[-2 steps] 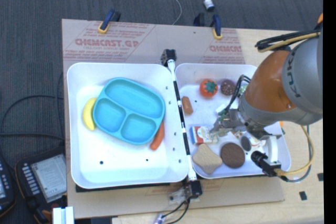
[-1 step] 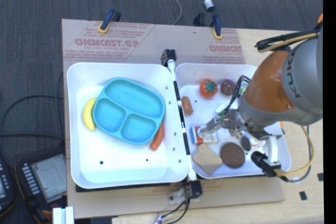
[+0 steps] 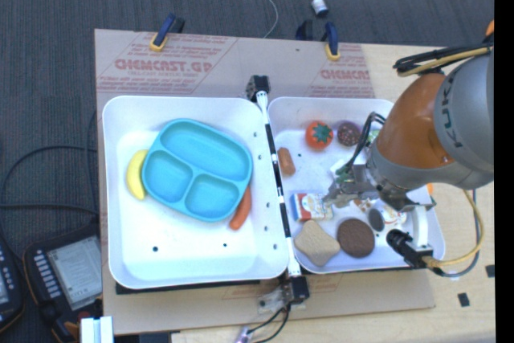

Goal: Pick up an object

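Reaching into the right bin (image 3: 283,118), the gripper (image 3: 347,193) hangs over a red-and-white packet (image 3: 312,207); whether it grips anything cannot be told, the wrist hiding that bin's right side.

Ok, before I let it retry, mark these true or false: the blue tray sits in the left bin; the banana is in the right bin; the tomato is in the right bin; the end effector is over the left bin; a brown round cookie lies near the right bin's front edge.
1. The blue tray sits in the left bin. True.
2. The banana is in the right bin. False: it lies in the left bin, against the tray's left side.
3. The tomato is in the right bin. True.
4. The end effector is over the left bin. False: it is over the right bin.
5. A brown round cookie lies near the right bin's front edge. True.
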Action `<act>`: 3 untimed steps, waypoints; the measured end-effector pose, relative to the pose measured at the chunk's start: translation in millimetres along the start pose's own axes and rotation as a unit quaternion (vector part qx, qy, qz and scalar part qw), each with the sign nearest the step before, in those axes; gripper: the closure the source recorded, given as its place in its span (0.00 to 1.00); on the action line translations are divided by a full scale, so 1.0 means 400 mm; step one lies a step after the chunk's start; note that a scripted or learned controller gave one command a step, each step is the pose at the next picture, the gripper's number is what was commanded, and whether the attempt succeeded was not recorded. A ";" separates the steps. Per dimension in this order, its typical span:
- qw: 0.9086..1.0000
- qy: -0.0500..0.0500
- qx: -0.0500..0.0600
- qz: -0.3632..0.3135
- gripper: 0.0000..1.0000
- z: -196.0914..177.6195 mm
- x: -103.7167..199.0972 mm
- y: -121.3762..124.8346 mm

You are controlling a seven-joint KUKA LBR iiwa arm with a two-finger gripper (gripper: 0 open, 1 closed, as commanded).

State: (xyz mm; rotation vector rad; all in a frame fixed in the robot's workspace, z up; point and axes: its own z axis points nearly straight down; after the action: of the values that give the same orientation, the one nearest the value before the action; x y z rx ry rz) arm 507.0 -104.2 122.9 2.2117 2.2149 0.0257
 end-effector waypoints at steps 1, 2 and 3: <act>1.000 0.000 0.000 0.000 0.00 0.000 0.000 0.000; 1.000 -0.002 -0.001 0.000 0.00 0.077 0.018 -0.041; 1.000 -0.004 -0.003 0.002 1.00 0.047 0.010 -0.037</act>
State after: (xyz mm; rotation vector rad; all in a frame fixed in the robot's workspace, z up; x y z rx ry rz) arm 492.7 -100.2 103.9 2.2082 2.2030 0.0236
